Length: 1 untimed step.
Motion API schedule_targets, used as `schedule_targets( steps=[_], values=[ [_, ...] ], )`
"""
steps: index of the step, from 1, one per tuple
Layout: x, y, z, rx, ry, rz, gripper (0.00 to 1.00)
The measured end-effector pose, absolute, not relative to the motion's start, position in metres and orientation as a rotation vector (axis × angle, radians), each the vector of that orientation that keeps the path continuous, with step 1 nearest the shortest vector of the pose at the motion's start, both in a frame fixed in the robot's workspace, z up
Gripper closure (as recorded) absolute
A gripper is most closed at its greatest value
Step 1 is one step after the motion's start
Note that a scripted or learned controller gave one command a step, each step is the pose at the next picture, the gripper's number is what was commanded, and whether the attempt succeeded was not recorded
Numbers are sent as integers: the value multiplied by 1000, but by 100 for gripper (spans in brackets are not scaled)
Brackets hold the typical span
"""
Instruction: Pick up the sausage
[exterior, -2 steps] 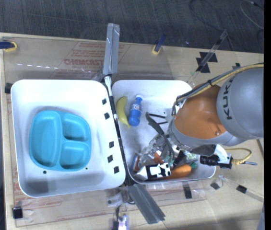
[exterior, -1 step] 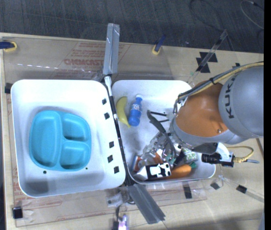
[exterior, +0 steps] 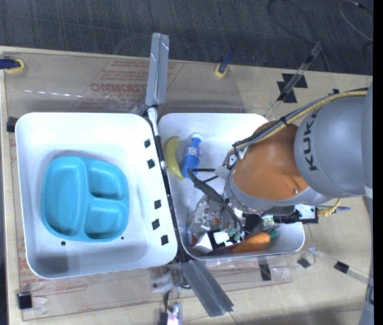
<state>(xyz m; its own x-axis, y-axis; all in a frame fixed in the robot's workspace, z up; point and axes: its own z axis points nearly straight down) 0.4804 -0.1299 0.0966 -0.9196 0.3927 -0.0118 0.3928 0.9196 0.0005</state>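
Low over the near end of the right white bin (exterior: 283, 246), the pincer (exterior: 213, 223) searches clutter beside an orange carrot-like piece (exterior: 255, 242); its opening and the sausage's place I cannot tell, so the next move needs a clear sighting.

Two shallow white bins sit side by side on a wooden bench (exterior: 76, 80). The left bin (exterior: 35, 256) holds a light blue tray (exterior: 83, 196) with three compartments (one long, two small). In the right bin (exterior: 211, 124), a yellow banana (exterior: 171, 156) lies along the left wall, just beside a blue bottle (exterior: 191, 153). Near the front wall lies what looks like an orange carrot (exterior: 255, 241), partly hidden.
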Motion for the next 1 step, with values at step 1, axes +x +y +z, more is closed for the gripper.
schedule_targets(
  steps=[1],
  values=[
    [502, -182, 94, -190, 3130, -3, 100]
  ],
)
